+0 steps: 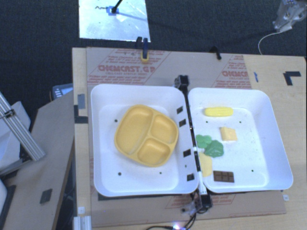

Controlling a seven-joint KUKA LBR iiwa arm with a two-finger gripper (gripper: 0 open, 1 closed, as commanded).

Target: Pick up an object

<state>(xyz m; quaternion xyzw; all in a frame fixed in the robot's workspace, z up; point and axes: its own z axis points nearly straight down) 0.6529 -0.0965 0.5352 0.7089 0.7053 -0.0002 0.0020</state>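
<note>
Only the tip of the arm shows, high in the upper right corner of the view: the claw [289,12], a pale grey metal piece, hangs over the dark floor beyond the far edge of the worktop [268,66], well apart from both bins. It is tilted, pointing down and to the left. It is too small and blurred to tell whether it is open or closed, and nothing can be seen in it. A thin white cable [266,38] loops down from it toward the worktop edge.

The left bin [103,143] holds a yellow divided plate [146,135] with three compartments, lying flat and turned at an angle.

The right bin [273,128] holds the small things: a corn cob [218,111] near the far wall, a pale yellow cheese cube [229,134] just below it, a green leafy piece [209,145] near the left wall, a flat yellow slice [206,165] touching the leafy piece's near side, and a brown chocolate bar [223,177] beside that slice.
</note>
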